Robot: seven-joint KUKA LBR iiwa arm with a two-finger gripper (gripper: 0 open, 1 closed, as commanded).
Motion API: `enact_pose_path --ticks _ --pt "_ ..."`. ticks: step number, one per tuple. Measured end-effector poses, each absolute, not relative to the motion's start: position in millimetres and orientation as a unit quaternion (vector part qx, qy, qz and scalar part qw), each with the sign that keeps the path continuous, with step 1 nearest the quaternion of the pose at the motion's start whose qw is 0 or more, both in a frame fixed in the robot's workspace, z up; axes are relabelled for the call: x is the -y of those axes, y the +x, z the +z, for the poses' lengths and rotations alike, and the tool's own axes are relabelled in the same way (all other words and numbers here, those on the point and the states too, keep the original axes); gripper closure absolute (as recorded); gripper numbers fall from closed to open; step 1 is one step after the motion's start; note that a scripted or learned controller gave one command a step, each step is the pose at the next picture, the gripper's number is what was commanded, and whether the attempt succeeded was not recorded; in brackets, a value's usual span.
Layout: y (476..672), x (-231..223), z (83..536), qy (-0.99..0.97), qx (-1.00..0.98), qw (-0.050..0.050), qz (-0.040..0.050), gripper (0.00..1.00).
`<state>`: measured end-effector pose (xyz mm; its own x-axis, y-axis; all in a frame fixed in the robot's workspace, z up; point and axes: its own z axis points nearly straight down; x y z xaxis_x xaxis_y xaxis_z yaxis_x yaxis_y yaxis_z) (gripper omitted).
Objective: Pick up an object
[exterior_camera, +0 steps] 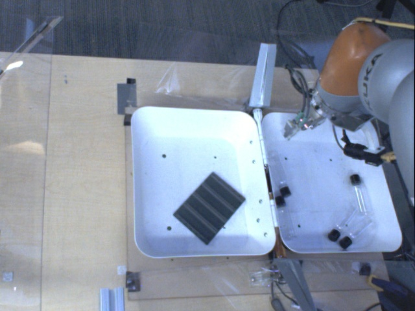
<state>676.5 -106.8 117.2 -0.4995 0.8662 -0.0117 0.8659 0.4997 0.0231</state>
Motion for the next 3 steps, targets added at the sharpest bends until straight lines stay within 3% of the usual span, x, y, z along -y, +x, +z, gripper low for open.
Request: enact_pose_path --ticks 2,3 --pt "681.6 104 144 0.498 -0.867 0.019 0.0120 1.00" --pt "670.9 69 188 0.488 -0.873 0.005 0.0026 1.00"
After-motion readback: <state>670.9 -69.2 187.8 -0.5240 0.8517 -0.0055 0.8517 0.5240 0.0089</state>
